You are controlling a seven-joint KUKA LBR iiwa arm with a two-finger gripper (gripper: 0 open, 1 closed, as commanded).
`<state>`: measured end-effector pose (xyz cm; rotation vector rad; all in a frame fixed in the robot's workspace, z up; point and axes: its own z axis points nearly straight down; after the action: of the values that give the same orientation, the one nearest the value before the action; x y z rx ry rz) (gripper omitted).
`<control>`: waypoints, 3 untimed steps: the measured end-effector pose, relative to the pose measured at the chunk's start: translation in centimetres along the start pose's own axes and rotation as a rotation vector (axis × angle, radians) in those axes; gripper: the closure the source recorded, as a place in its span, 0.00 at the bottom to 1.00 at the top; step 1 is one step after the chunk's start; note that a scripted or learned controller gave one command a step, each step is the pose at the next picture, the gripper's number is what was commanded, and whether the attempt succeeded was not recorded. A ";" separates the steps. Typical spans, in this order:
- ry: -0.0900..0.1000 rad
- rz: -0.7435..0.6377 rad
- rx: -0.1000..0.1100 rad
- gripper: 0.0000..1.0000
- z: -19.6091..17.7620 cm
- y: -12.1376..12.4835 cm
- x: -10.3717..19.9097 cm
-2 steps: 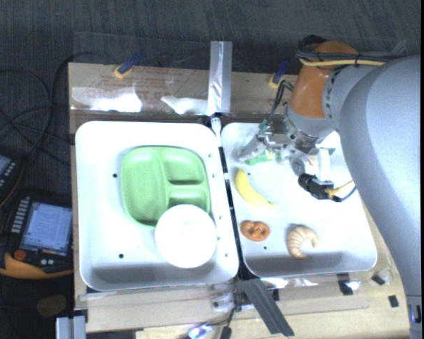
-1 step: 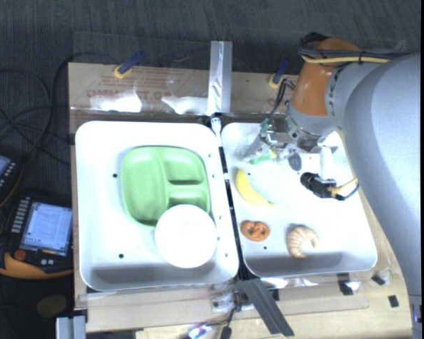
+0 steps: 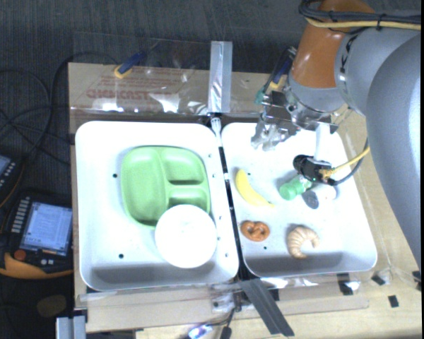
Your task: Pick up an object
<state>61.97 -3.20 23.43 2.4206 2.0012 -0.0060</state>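
Camera view sets the pincer [image 3: 267, 141], its opening impossible to tell, at the right bin's [image 3: 353, 256] upper part, well above the banana [image 3: 251, 189]; descending there likely grasps bare floor.

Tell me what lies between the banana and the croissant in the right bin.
In the camera view, the pretzel sits low between the banana and the croissant, nearer the banana's side; the rest of that stretch is bare white bin floor.
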 end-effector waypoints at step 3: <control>0.002 0.476 0.003 1.00 1.2 -3.8 -4.8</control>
<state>57.35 -7.21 22.30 2.8263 1.3751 -0.0058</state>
